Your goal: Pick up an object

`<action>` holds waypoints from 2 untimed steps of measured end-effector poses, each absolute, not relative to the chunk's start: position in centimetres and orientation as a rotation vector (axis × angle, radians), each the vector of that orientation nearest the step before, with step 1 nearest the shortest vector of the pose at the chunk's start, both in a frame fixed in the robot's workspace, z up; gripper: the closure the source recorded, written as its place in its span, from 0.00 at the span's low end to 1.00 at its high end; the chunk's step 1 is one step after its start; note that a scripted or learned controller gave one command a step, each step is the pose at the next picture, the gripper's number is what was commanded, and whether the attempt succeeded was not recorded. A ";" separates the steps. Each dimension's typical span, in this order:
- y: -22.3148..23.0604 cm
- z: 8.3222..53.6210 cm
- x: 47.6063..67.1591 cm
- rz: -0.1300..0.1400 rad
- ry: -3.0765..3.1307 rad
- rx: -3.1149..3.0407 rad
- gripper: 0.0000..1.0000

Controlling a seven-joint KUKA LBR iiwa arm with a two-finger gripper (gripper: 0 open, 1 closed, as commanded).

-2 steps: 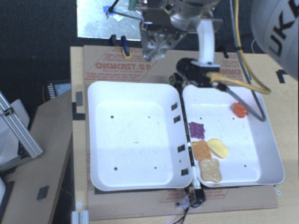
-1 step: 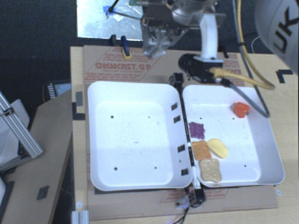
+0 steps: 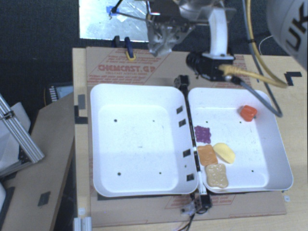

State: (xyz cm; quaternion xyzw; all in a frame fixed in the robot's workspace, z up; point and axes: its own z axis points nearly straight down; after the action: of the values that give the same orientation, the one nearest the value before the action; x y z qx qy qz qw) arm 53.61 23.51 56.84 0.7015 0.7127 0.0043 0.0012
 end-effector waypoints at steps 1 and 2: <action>23.5 58.0 53.6 0.017 2.242 2.196 1.00; 23.6 59.1 53.6 0.021 2.247 2.191 1.00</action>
State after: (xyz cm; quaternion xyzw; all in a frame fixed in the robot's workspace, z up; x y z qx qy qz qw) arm 53.63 23.56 59.08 0.6982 0.7159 0.0065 0.0017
